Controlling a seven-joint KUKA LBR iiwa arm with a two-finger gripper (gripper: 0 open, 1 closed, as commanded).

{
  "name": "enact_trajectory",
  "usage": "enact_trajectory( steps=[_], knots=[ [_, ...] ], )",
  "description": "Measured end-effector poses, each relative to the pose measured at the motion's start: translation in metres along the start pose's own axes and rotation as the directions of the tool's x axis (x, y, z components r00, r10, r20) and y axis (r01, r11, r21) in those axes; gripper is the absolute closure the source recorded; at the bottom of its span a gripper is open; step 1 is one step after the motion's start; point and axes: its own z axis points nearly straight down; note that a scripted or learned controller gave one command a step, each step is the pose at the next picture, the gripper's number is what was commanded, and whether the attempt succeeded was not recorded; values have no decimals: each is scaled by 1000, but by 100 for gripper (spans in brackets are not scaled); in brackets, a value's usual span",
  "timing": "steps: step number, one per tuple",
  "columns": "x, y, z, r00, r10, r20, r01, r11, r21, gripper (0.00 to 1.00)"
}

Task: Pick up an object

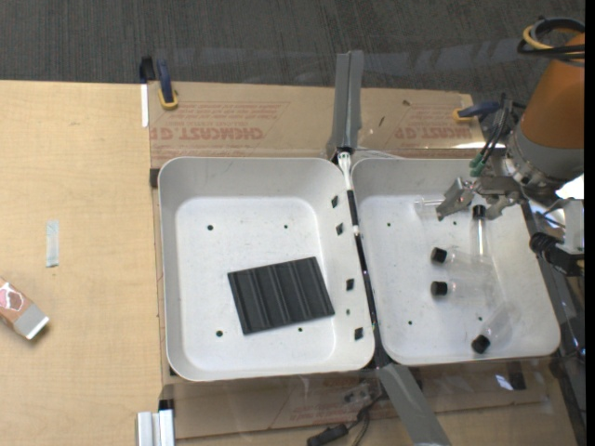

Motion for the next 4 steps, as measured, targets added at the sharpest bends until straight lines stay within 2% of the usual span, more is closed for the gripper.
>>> enact_trajectory(
  steps=[1,2,3,4],
  knots=[
    [-44,-20,102,1000,-21,1,21,1000,-3,0],
    [-44,-20,93,1000,-19,0,19,1000,-3,100],
    [-44,-20,93,1000,-19,0,19,1000,-3,0],
    [-68,-103,112,1000,-9,-2,9,1000,0,0]
  ],
)
